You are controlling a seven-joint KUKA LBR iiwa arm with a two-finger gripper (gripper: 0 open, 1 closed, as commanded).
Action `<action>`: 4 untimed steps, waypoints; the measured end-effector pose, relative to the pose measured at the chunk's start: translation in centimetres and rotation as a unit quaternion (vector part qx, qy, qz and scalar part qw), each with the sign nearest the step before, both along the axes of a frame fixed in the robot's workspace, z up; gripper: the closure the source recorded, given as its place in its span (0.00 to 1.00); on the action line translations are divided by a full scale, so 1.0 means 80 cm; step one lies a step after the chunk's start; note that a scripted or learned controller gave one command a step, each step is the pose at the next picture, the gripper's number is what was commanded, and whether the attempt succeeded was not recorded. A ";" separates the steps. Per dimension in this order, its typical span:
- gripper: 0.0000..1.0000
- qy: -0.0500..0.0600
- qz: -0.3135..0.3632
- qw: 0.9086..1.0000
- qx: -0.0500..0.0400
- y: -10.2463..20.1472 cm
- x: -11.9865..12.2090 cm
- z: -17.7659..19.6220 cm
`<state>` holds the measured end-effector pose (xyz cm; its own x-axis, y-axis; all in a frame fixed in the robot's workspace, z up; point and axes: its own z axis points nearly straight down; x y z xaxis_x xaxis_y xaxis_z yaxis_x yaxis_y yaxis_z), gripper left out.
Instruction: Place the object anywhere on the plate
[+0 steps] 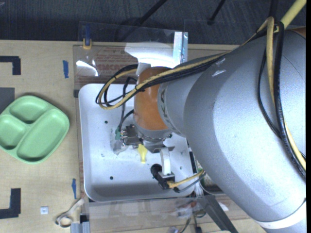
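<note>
A large grey arm [233,130] with an orange band [148,101] is seen reaching over a white bin [95,144], covering much of it. The gripper [124,139] is lowered into the bin, beside a small yellow object [142,154]. A green sectioned plate [33,128] is placed on the bench [39,188], left of the bin.
</note>
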<state>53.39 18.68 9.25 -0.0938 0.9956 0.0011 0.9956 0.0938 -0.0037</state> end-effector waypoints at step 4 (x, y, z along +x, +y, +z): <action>0.00 -0.001 -0.486 0.874 -0.002 -0.038 0.144 0.189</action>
